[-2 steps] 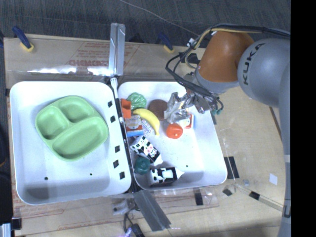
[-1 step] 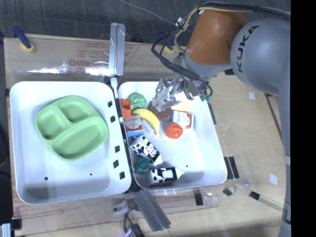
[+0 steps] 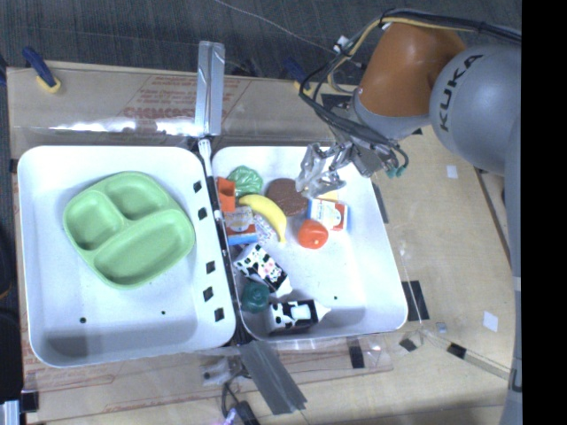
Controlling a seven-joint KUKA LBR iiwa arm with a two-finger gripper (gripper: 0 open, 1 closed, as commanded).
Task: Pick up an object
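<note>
Metal hand (image 3: pixel 321 173) hovers over right bin (image 3: pixel 376 273), just above brown disc (image 3: pixel 285 193); can't tell finger state. Same bin: banana (image 3: pixel 266 212), orange ball (image 3: pixel 312 234), carton (image 3: pixel 330 211), green lump (image 3: pixel 245 181), cow-print blocks (image 3: pixel 262 266). Left bin (image 3: pixel 53 317): green divided plate (image 3: pixel 129 228).

In front of me a yellow banana (image 3: pixel 267 212) lies curved beside a brown round disc (image 3: pixel 285 195), with a red tomato-like ball (image 3: pixel 312 234) just right of it. A black-and-white cow-patterned block (image 3: pixel 261 266) rests lower down, near a dark teal cup (image 3: pixel 255 297).
</note>
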